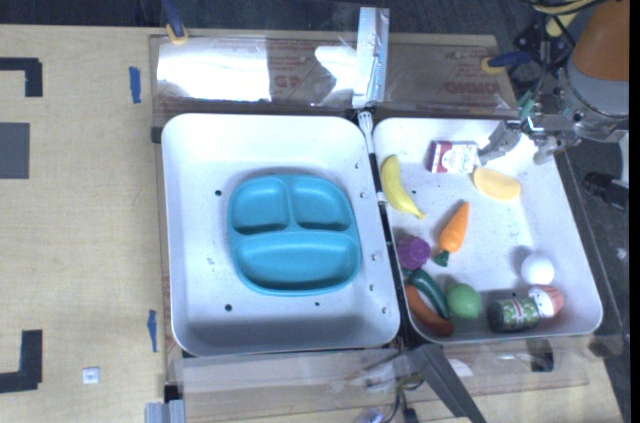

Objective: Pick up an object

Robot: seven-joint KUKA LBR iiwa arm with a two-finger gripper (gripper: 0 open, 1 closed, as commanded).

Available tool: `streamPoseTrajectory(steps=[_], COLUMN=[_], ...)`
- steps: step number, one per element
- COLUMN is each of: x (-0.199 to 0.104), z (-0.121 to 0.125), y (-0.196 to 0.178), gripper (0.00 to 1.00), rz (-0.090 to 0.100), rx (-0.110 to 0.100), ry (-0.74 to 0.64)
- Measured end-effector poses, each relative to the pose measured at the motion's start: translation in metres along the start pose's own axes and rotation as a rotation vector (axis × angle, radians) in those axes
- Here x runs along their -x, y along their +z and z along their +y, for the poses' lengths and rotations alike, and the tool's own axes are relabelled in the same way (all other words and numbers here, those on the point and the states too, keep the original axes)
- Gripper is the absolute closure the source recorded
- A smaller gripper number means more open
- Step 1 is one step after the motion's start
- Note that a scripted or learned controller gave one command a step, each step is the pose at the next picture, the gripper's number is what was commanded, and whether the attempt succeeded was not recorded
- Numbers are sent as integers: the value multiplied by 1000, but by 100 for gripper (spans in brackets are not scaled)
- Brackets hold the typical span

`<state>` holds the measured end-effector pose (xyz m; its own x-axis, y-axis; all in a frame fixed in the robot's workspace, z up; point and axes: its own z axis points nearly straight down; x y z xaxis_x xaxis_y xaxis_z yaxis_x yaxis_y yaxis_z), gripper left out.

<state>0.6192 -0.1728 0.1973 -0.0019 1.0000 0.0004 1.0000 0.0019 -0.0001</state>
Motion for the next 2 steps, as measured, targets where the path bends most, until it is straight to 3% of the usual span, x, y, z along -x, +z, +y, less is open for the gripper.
streamPoseTrajectory(steps=[1, 2], x=[-38, -37], z=[-43, -41], y=[110, 98], gripper=[0, 100], rz=[-1, -4], rx=[5, 13], ry=[-251, -250])
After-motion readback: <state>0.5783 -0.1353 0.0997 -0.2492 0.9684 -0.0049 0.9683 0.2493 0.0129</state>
